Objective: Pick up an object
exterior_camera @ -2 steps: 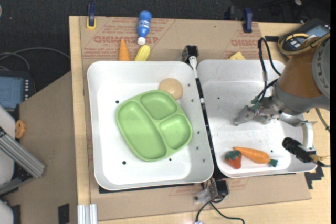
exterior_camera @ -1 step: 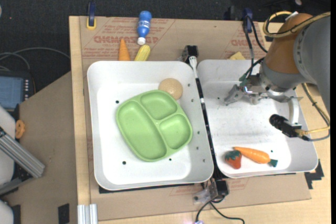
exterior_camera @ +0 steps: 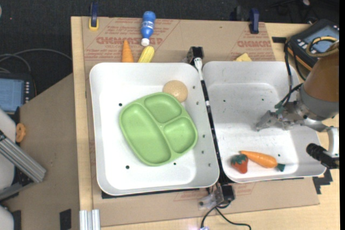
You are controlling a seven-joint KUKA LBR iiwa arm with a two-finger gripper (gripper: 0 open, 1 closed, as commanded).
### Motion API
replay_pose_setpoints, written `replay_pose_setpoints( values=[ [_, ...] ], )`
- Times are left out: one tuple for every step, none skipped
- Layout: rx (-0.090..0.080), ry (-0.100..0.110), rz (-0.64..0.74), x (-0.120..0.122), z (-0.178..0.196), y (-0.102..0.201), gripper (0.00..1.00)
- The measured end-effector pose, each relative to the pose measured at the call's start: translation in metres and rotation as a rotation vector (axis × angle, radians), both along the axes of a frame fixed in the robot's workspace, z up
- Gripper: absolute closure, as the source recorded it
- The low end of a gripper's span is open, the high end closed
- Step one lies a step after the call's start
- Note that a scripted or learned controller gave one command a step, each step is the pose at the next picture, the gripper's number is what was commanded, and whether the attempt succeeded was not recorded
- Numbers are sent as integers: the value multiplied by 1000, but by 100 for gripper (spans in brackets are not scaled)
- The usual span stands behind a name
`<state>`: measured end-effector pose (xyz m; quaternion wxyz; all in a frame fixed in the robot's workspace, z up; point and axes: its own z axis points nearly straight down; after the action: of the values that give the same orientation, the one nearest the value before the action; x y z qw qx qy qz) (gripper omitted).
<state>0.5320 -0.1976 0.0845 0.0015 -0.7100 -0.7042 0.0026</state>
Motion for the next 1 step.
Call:
replay_pose_setpoints(
  values=[
    [0, -13, 14, 74, 1, 29, 0]
  ],
)
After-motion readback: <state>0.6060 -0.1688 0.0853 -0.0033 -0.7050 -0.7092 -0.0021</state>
